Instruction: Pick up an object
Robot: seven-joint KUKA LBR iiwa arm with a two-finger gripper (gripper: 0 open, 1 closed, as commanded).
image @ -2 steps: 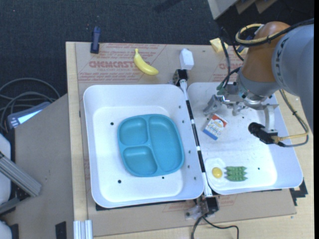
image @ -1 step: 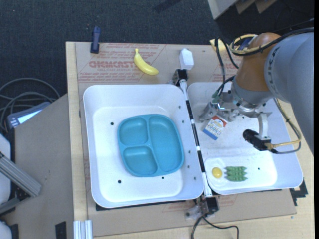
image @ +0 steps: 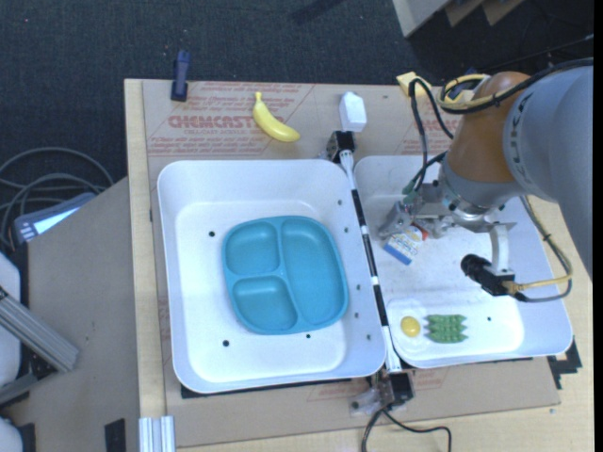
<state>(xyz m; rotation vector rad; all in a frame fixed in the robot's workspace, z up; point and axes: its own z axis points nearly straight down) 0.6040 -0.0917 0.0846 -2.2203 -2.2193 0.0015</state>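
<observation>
Camera view: arm reaches in from right, bent down over right bin.
Gripper: low, above a small packet.
Grip: can't tell.

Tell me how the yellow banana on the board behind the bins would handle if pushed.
The banana lies on its curved side, so it would probably pivot or spin rather than slide straight. It looks like a smooth toy, likely light and slippery. It rests on the flat board, so nothing would stop it.

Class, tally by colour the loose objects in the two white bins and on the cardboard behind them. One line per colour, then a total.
Blue: 2, the divided plate and the clip
Yellow: 2, the banana and the small round piece
Green: 1, the bumpy piece
Blue-and-white: 1, the small packet
Total: 6
</observation>
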